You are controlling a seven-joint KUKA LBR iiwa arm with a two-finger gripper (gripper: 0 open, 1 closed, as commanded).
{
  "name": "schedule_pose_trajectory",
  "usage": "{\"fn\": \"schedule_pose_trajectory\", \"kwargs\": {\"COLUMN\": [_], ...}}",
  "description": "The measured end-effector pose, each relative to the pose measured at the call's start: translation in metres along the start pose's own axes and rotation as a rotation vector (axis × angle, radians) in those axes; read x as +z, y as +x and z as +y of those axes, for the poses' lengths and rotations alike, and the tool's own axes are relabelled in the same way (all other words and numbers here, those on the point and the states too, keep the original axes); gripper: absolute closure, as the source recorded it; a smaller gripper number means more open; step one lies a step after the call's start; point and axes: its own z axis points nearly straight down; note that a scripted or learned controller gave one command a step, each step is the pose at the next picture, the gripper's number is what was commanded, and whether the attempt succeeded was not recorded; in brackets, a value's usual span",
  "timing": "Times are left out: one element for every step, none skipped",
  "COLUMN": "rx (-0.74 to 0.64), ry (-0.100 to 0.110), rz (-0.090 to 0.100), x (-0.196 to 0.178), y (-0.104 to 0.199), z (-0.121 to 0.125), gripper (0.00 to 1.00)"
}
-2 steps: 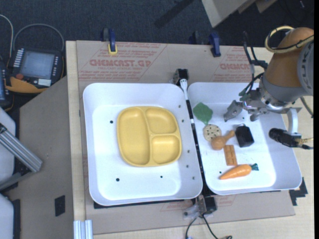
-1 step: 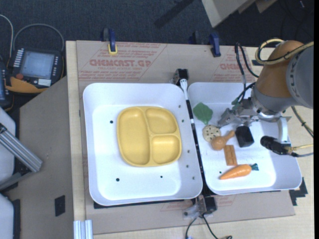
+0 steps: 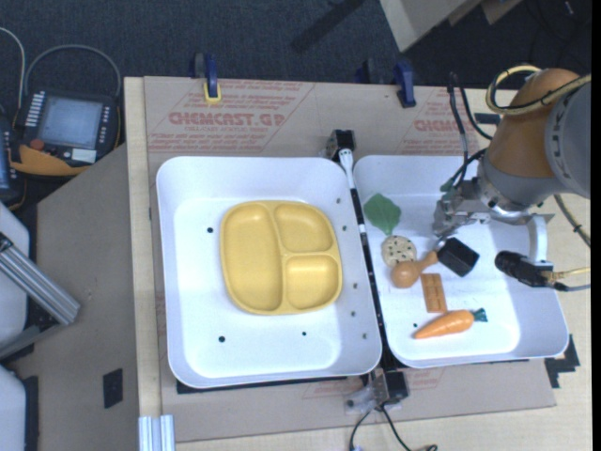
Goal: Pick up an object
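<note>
The gripper (image 3: 457,252) is hovering in the right bin (image 3: 535,341); whether it is spread or pinching, I cannot tell. Just beside it are lying a cookie (image 3: 398,248), a green leaf (image 3: 382,211) and a carrot (image 3: 446,323). A yellow 3-compartment plate (image 3: 280,256) is sitting in the left bin (image 3: 188,280).

My arm (image 3: 566,139) is a thick, rounded grey tube with a broad orange band (image 3: 526,125) wrapped around it just above the wrist, the orange part smooth and glossy. Thin dark and yellowish cables (image 3: 488,97) loop around the orange band and run down beside it toward a flat silver-grey metal wrist plate. Below that plate sits my gripper (image 3: 457,252), built from pale metal brackets and ending in a chunky matt-black block, with a white bracket and a black cylindrical piece just beside it.
</note>
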Motion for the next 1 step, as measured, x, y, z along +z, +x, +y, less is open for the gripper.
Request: {"fn": "schedule_pose_trajectory", "kwargs": {"rx": [-0.001], "ry": [-0.005], "rz": [-0.001], "x": [-0.0430], "y": [-0.0012], "z": [0.0029], "gripper": [1.00]}}
